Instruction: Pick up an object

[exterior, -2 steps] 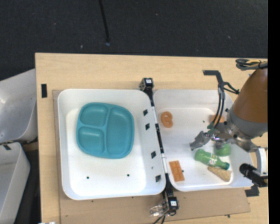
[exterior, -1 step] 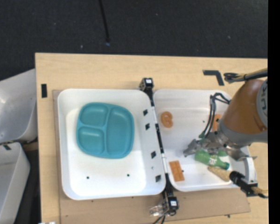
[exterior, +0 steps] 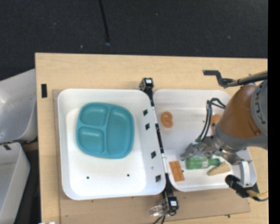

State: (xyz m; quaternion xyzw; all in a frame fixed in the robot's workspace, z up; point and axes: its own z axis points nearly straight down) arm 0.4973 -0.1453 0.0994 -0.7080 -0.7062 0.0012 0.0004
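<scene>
Arm reaches low into right bin [exterior: 186,97], hand [exterior: 199,153] poised over green bottle [exterior: 201,163], likely the pick target; grip state cannot be told; orange block [exterior: 177,171] just beside, tan piece [exterior: 218,170] near.

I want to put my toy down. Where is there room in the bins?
Left bin: bare floor below the blue tray, toward the near rim. Right bin: a bare patch beyond the orange piece. Crowded near the arm, by the green bottle and orange block.
</scene>
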